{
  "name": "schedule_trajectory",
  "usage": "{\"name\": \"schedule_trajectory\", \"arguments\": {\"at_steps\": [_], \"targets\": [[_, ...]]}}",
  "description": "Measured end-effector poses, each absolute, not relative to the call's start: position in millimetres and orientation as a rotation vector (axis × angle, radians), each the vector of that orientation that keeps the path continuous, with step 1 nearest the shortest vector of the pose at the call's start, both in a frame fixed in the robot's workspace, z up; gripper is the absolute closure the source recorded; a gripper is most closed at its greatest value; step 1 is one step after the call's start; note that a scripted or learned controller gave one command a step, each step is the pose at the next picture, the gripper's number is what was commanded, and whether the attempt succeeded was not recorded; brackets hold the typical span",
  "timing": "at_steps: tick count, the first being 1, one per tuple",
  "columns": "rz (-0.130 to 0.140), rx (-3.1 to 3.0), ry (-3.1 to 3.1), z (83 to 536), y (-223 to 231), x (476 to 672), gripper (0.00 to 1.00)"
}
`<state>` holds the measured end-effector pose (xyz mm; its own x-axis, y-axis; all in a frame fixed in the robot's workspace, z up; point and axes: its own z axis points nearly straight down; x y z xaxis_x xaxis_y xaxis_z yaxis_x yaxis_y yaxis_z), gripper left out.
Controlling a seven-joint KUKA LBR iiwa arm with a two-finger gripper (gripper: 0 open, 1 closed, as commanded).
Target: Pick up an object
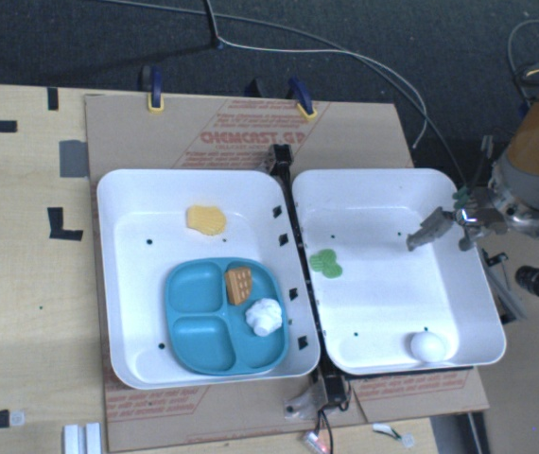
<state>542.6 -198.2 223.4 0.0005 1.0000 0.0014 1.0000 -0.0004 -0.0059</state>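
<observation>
In the right bin (373, 189) a flat green piece (325, 264) lies near the left wall, and a white ball (428, 346) rests by the front right corner. My gripper (445, 232) hangs over the right bin's right side, open, its two grey fingers spread with nothing between them. In the left bin (118, 253) a blue divided plate (199, 334) carries a brown waffle-like piece (238, 285) and a white crumpled lump (264, 317). A yellow piece (207, 219) lies on the bin floor behind the plate.
The bins sit on a cardboard sheet (241, 130) held by two clamps (156, 91) at the back. A black divider clip (280, 159) stands between the bins. Cables run across the dark floor behind.
</observation>
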Motion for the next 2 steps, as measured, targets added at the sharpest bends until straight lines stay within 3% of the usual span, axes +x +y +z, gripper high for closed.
{"name": "schedule_trajectory", "arguments": {"at_steps": [1,2], "targets": [[0.000,-2.221,-2.222,226,-198,543.9,0.00],[0.004,-2.219,-2.219,181,-204,542.7,0.00]]}}
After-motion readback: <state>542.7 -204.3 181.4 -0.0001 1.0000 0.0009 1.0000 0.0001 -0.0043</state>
